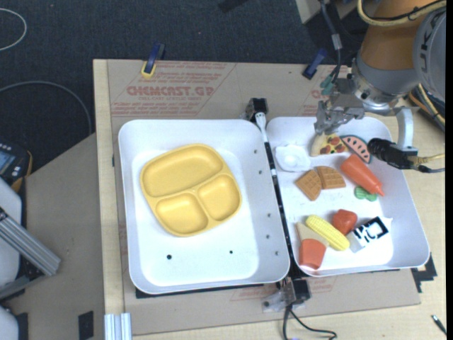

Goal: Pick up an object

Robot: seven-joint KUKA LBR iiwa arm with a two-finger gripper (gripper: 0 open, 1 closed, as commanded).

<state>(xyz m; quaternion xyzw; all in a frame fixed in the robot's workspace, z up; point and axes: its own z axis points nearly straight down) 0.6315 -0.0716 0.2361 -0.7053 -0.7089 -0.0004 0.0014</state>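
Right bin: hand above pizza slice (yellow, red-dotted).

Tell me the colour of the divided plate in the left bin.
Yellow; the divided plate shows plainly in the camera view.

Glossy yellow plastic tray, smooth white plastic bins, matt brown cardboard sheet beneath.

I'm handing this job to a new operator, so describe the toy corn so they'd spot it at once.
Look in the right-hand white bin, along its near edge. The corn lies there at a slant, a bumpy yellow cob between the red-orange block and the red tomato-like piece. It is the only yellow item in that bin.
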